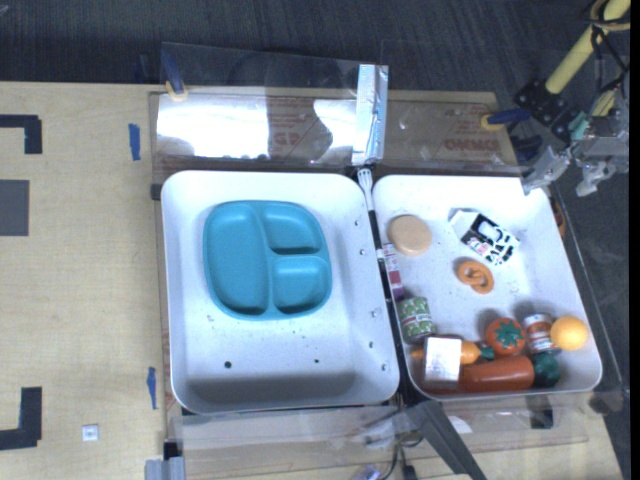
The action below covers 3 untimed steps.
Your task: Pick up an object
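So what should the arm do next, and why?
Probably swing the gripper left and down over the tan disc. The gripper sits at the right bin's far corner, while the disc lies alone, away from the cluttered near edge.

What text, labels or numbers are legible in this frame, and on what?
None can be read for certain.
Clear panel behind the bins: faint reddish lettering, too blurred to quote.
Black-and-white packet in the right bin: bold pattern, no letters resolve.
Small green can: label too small.
Small jar with red-and-white label: too small.
White-labelled box: print blurred.
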Tool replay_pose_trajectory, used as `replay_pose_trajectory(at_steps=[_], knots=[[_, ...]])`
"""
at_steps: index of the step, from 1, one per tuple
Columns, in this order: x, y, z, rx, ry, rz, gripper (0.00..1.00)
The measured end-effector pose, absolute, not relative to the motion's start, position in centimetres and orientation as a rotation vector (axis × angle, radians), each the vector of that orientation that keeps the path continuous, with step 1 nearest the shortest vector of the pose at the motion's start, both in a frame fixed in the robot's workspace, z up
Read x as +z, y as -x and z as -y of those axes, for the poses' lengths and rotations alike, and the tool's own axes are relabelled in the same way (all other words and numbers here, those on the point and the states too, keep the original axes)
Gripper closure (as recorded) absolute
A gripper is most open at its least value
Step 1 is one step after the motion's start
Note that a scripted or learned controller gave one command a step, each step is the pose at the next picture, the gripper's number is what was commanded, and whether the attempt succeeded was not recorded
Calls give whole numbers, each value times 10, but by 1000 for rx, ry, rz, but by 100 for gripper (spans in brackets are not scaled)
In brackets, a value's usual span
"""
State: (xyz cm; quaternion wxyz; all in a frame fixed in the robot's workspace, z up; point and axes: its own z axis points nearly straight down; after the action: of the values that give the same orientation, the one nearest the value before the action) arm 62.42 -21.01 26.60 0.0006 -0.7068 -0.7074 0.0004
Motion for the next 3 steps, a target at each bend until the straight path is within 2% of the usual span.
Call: replay_pose_trajectory(at_steps=[1,2,3], knots=[[151,-615,160,5,2061,2362,0],[97,-632,194,-4,2115,2329,0],[106,-630,193,2,2110,2327,100]])
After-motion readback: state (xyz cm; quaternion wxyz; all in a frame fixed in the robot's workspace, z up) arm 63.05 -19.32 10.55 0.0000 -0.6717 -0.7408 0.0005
